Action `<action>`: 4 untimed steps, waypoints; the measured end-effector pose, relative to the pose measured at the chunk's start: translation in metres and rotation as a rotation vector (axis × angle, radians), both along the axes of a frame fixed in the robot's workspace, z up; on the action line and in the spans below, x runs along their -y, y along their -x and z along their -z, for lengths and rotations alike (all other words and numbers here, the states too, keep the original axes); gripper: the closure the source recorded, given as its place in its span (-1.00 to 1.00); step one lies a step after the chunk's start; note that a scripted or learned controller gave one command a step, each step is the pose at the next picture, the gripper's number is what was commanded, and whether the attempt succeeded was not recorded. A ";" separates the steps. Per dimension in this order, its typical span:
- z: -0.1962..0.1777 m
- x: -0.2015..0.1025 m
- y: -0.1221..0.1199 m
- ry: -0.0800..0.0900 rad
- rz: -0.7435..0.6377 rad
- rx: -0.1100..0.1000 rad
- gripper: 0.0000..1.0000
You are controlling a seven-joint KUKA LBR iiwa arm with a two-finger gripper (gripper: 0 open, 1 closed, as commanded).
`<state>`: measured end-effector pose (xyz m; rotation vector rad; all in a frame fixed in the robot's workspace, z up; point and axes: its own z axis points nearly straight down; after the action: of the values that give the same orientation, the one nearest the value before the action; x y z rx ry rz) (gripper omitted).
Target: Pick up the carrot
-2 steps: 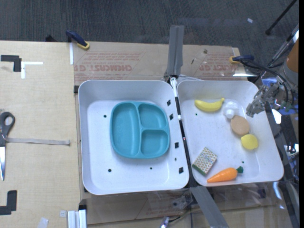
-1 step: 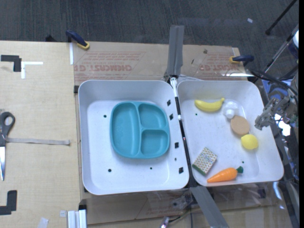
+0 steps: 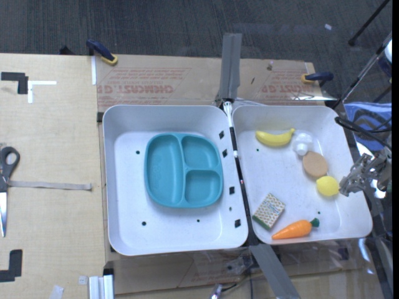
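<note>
The fingers (image 3: 350, 183) at the right bin's (image 3: 283, 122) right rim — I cannot tell their state; they grip nothing visible. The carrot (image 3: 293, 230) lies near the bin's near edge.

Light wooden bench (image 3: 50, 161) carries two shallow white plastic bins, left (image 3: 115, 185) and right (image 3: 349, 148), touching side by side, over brown printed cardboard (image 3: 162, 83); metal scissors (image 3: 6, 173) lie far left.

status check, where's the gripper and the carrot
Gripper at right bin's right rim, holding nothing. Carrot lying free at the bin's near edge. Lemon sits beside the gripper; small box left of carrot.
</note>
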<state>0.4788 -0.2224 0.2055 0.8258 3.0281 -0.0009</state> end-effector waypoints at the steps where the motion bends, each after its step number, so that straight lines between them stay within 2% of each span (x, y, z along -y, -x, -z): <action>1: -0.011 0.000 -0.001 0.002 -0.048 0.003 1.00; 2: -0.019 -0.015 -0.001 0.001 -0.041 0.003 1.00; 3: 0.045 -0.001 -0.073 0.000 -0.151 0.001 1.00; 4: 0.004 0.000 -0.001 -0.001 0.001 0.000 1.00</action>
<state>0.4801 -0.2221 0.2019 0.8268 3.0281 -0.0003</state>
